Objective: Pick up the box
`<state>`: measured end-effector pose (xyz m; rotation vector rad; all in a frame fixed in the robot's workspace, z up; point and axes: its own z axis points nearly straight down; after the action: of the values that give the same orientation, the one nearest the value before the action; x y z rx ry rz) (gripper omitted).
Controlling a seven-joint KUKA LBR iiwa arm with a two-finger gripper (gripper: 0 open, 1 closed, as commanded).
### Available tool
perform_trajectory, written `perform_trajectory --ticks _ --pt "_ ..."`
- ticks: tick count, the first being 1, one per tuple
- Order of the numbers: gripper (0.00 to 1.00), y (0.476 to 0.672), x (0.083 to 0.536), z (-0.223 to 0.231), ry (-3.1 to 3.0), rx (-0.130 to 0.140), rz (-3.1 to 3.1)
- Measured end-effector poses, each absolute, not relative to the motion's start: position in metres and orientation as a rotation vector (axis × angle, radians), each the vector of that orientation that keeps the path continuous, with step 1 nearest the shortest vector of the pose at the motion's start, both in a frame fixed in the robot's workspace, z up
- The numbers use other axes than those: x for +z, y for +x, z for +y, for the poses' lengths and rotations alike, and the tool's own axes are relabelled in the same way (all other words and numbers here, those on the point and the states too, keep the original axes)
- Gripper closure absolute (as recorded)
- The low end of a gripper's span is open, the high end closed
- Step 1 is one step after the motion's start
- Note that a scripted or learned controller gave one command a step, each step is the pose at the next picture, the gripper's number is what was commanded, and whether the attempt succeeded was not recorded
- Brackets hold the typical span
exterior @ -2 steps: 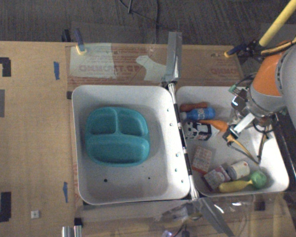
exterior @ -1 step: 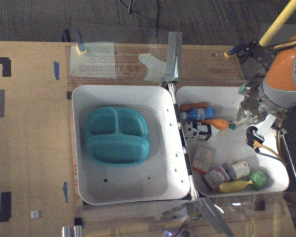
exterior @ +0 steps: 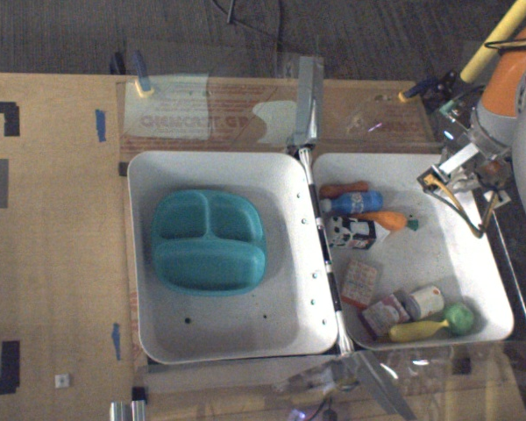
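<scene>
A teal divided tray (exterior: pixel 209 241) is being held in the left bin (exterior: pixel 149 323). The box (exterior: pixel 360 281) is lying flat in the right bin (exterior: pixel 495 314), near its left wall. The gripper (exterior: pixel 460 182) is being held over the far right rim, nothing between its fingers; their spread cannot be told.

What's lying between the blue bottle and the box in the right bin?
In the camera view, a black-and-white cow toy lies between the blue bottle and the box.
</scene>
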<state>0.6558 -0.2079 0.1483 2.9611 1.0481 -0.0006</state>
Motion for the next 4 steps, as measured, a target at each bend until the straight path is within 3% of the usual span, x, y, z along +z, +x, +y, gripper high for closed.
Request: perform_trajectory --ticks 1,2,3,4 --pt "1.0 0.655 0.088 -0.151 3.124 0.002 0.327" --pt "1.0 0.656 0.098 -0.148 3.124 0.001 0.337" --pt "1.0 0.635 0.223 -0.216 3.121 0.001 0.356" --pt "1.0 0.624 0.117 -0.108 3.119 -0.004 0.395"
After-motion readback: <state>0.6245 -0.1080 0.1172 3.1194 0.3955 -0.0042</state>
